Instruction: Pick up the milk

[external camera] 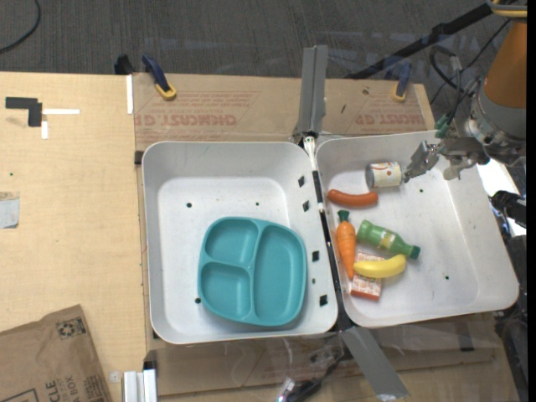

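camera view: right bin (469, 291) holds milk (383, 174), carrot (346, 244), banana (381, 266) — jaws (421, 162) state unclear.

Divided plate (252, 271) is sitting in left bin (167, 224). In right bin (477, 258), can (383, 174) is lying near back edge; carrot (346, 243), bottle (386, 239), banana (381, 265) are clustering by left wall.

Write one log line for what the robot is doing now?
stage: reaching | gripper: beside milk, not holding | milk: lying in right bin | left bin: teal plate
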`<state>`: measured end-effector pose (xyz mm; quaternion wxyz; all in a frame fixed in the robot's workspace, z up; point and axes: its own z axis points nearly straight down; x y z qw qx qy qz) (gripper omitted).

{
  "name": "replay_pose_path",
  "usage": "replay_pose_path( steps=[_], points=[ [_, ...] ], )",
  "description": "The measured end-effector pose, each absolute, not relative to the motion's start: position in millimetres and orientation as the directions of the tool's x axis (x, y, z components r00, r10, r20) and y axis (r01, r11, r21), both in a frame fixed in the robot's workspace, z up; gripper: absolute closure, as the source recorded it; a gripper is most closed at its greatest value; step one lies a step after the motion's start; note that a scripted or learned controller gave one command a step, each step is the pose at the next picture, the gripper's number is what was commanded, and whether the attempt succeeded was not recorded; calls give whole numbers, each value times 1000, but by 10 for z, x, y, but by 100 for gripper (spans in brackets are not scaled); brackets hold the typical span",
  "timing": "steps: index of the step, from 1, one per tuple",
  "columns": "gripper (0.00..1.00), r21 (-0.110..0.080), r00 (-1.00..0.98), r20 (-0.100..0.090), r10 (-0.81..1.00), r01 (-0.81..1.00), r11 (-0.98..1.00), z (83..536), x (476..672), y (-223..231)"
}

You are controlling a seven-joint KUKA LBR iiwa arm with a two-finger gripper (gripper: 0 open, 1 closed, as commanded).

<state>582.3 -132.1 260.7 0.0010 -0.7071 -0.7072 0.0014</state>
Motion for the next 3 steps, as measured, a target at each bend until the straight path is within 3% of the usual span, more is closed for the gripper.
replay_pose_path(
  steps=[1, 2, 3],
  points=[
    [0, -2, -138, 0, 990, 990, 138, 1341, 5527, -1593],
    [0, 20, -232, -11, 973, 973, 232, 1043, 6040, -1523],
    [0, 6, -234, -6, 972, 972, 234, 1017, 6532, -1459]
  ],
)
